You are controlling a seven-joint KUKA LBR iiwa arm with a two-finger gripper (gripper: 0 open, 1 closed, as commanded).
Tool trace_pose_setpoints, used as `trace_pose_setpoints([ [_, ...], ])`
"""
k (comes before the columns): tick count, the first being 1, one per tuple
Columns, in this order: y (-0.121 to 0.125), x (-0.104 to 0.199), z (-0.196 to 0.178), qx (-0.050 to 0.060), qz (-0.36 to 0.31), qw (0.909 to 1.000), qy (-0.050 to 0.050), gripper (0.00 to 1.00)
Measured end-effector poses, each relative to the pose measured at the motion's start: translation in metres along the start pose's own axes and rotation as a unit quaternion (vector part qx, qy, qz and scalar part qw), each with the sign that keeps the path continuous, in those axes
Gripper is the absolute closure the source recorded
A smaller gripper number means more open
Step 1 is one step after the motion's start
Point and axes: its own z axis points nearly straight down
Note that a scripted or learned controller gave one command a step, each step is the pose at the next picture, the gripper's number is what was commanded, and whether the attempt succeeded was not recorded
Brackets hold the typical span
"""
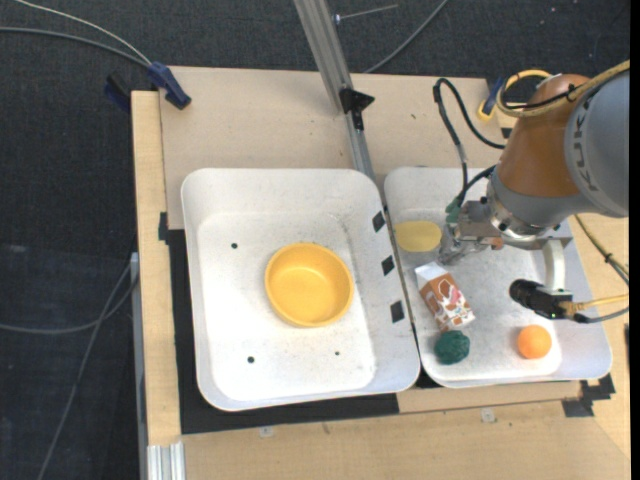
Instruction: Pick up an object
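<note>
Camera view: grey arm's claw (462,240) hovers low in the right bin (590,353) (whether open or closed is unclear), just right of a pale yellow disc (418,235). Closing off-centre could nudge it away.

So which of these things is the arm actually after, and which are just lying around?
It may pick any object, so the candidates are:
- yellow bowl, left bin
- pale yellow disc, right bin, nearest the gripper
- carton
- green ball
- orange ball

Just lying about:
- metal pole
- blue clamp
- cables
</note>
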Motion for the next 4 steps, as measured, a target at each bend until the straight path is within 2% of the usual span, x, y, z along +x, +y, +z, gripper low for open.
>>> trace_pose_setpoints([
  [1, -0.003, 0.0, -0.047, -0.009, -0.001, 0.9999, -0.004, 1.0],
  [2, -0.001, 0.0, -0.104, -0.011, -0.002, 0.9999, -0.004, 1.0],
  [3, -0.005, 0.047, -0.098, -0.001, -0.004, 1.0, -0.001, 1.0],
  [4, -0.009, 0.101, -0.109, -0.004, -0.005, 1.0, -0.001, 1.0],
])
